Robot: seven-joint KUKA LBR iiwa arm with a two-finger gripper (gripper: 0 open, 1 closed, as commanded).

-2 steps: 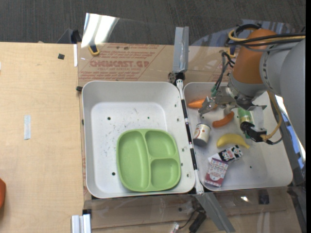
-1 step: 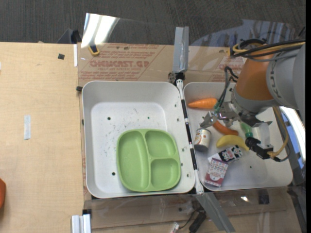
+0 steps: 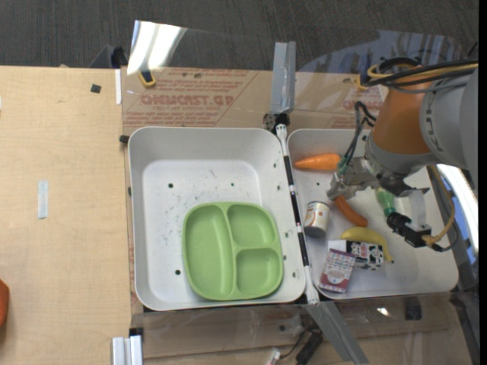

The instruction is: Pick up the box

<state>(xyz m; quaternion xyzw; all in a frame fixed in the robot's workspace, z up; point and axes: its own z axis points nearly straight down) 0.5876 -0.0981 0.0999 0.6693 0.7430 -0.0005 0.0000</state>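
Note:
The box [image 3: 338, 271] is small, pink and maroon, and lies flat near the front edge of the right bin [image 3: 437, 280]. My gripper [image 3: 345, 188] hangs low over the middle of that bin, well behind the box. It sits just above the upper end of a small orange carrot-like piece [image 3: 352, 211]. Nothing is visibly held in it. The grey arm with its orange band [image 3: 403, 124] comes in from the right.
Around the box in the right bin are a larger carrot [image 3: 318, 161], a small can [image 3: 316, 214], a banana [image 3: 365, 236], a black-and-white patterned item [image 3: 372, 257] and a green object [image 3: 386, 201]. The left bin [image 3: 152, 204] holds a green divided plate [image 3: 233, 249].

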